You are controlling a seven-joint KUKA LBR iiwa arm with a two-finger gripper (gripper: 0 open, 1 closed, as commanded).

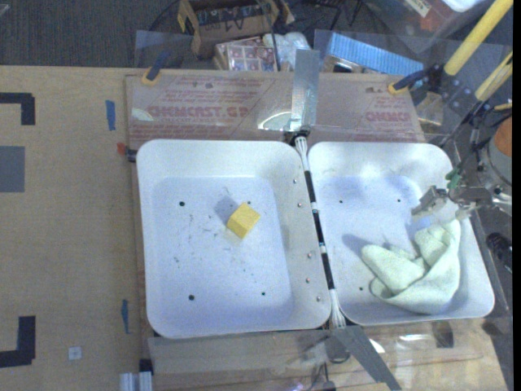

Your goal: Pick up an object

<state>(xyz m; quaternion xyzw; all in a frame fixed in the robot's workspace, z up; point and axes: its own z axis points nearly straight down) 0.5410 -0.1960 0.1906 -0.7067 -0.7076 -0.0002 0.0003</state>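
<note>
A small yellow block (242,220) lies near the middle of the left bin (163,300). A pale green cloth (415,271) lies crumpled in the front right of the right bin (358,169), with one fold rising toward its right wall. My gripper (444,207) hangs at the right bin's right side, just above that raised fold. Its fingers (425,203) stand spread, open, and the cloth's top edge sits right below them. I see nothing lifted clear of the bin floor.
The two bins meet at a ridge (316,235) down the middle. Cardboard (244,108) and clutter stand behind the bins. Yellow-handled gear (480,31) and the arm's body crowd the right edge.
</note>
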